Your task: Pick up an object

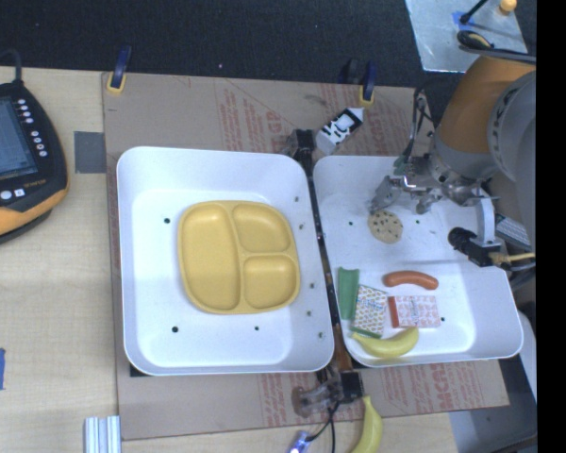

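Hovering over the cookie (pixel 386 226), gripper (pixel 397 192) (grip impossible to tell): risks skidding off flat biscuit against bin (pixel 354 179) floor.

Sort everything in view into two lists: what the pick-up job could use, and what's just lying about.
Job:
hand
cookie
sausage
banana
two snack packets
right bin

Lying about:
yellow divided plate in left bin
teach pendant
second banana off the bins
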You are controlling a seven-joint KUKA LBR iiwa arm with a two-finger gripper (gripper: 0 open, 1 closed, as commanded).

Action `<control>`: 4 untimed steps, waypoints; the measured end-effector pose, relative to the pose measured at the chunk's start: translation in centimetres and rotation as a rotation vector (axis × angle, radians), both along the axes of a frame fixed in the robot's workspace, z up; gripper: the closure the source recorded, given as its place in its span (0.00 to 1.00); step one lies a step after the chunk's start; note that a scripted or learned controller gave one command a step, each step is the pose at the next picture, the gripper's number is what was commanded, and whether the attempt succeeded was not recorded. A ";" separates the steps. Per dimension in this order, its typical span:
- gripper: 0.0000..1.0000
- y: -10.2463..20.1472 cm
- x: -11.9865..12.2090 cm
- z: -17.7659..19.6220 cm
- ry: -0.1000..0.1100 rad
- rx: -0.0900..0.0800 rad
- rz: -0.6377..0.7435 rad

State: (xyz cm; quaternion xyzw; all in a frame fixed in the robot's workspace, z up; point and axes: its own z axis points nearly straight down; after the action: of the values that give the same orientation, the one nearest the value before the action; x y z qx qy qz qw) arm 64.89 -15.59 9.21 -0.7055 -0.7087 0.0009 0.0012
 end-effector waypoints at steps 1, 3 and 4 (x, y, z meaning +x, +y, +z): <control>0.00 -0.5 -7.5 6.4 0.000 -0.001 -0.001; 1.00 1.7 -0.9 1.2 -0.002 -0.003 0.003; 0.00 1.7 -0.9 1.2 -0.001 -0.003 0.003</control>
State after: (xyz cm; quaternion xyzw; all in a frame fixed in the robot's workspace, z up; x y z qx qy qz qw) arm 63.97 -13.93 10.40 -0.7044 -0.7098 0.0014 -0.0002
